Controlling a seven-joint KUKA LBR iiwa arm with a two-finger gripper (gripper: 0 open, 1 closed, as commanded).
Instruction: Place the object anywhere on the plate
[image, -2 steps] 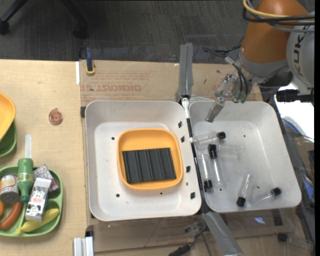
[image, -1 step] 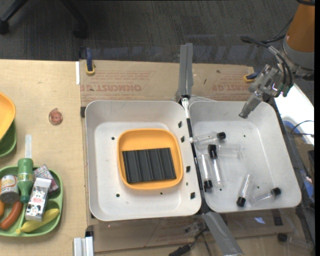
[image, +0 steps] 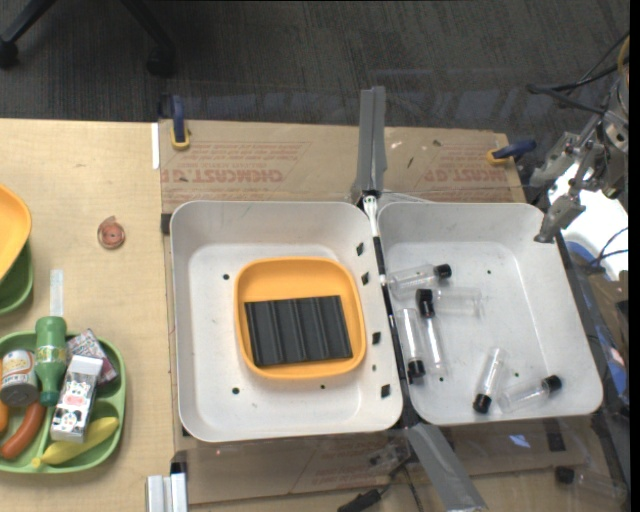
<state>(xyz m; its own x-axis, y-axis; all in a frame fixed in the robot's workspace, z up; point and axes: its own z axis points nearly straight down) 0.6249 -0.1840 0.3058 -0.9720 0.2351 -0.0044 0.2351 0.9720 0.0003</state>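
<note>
Pincer: the pincer (image: 556, 215) is at the upper right, above the far right edge of the right bin (image: 500, 235); I cannot tell how it stands.
Objects: several clear tubes with black caps lie in the right bin. One tube (image: 420, 275) lies near the wall between the bins, a second tube (image: 450, 300) is just below it, and a long tube (image: 412, 345) lies along the same wall. Two more, a slanted tube (image: 487, 382) and a low tube (image: 527, 393), lie near the front edge.
Object to pincer: all tubes lie lower and more to the left than the pincer, well apart from it; nothing is seen held.
Plate: the orange plate (image: 300, 282) sits in the middle of the left bin (image: 200, 300) and carries a dark ribbed block (image: 298, 331).
Tabletop: on the left of the tabletop (image: 80, 170) is a green tray (image: 110, 425) with toy food.
</note>
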